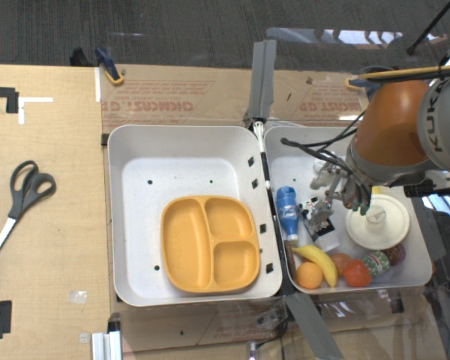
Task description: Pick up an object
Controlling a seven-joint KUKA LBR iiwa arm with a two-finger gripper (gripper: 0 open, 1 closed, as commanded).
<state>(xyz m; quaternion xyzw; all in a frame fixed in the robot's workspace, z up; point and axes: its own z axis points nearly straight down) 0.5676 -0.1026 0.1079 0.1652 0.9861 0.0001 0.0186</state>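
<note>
Nearest, at right bin's [424, 276] front: orange [310, 275], banana [319, 262], tomato [357, 274]; behind these, blue bottle [287, 208] by the dividing wall; gripper [324, 210] low beside bottle, finger state impossible to tell; yellow divided plate [210, 242] in left bin [127, 201].

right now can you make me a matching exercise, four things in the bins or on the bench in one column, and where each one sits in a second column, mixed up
Things:
1. yellow divided plate
2. blue bottle
3. scissors
4. banana

Places:
A. on the bench, left of both bins
B. left bin
C. right bin, against its left wall
D. right bin, front, beside the orange

Pairs: 1-B, 2-C, 3-A, 4-D
</note>
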